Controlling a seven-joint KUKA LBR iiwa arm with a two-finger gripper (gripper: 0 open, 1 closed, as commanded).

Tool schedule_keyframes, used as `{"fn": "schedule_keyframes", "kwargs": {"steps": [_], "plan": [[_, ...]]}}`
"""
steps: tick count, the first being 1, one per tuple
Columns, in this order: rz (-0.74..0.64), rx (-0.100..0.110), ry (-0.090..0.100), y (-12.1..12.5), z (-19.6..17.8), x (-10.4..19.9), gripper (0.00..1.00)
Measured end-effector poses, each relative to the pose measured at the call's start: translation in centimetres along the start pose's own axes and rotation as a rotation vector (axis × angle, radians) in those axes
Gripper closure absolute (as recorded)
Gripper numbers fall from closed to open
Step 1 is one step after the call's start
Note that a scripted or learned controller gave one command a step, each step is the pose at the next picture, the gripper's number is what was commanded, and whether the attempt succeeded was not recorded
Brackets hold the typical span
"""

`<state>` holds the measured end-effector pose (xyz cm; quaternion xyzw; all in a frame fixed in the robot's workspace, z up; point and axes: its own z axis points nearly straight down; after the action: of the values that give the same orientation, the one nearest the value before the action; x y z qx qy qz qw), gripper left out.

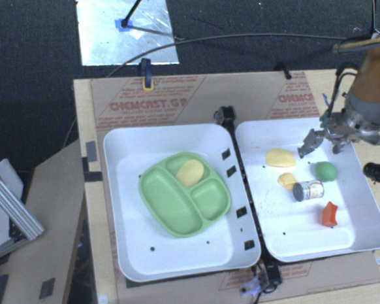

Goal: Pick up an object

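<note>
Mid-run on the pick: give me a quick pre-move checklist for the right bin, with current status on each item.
1. Gripper above the right bin: ok.
2. Nothing between the fingers yet: ok.
3. Nearest target, the yellow piece, lies apart from the bin wall: ok.
4. Spacing of other targets: not ok; the small can touches the yellow-orange piece, with the green ball close by.
5. Orange-red piece lies alone: ok.
6. Gripper height above the bin floor: cannot tell.
</note>
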<state>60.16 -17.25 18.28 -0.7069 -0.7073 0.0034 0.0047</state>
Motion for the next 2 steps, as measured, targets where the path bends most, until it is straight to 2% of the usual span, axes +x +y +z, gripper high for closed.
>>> {"fn": "schedule_keyframes", "kwargs": {"steps": [1, 2], "plan": [[-0.003, -0.013, -0.002, 0.3, -0.8, 0.0, 0.0], [-0.006, -0.01, -0.002, 0.6, 3.5, 0.6, 0.0]]}}
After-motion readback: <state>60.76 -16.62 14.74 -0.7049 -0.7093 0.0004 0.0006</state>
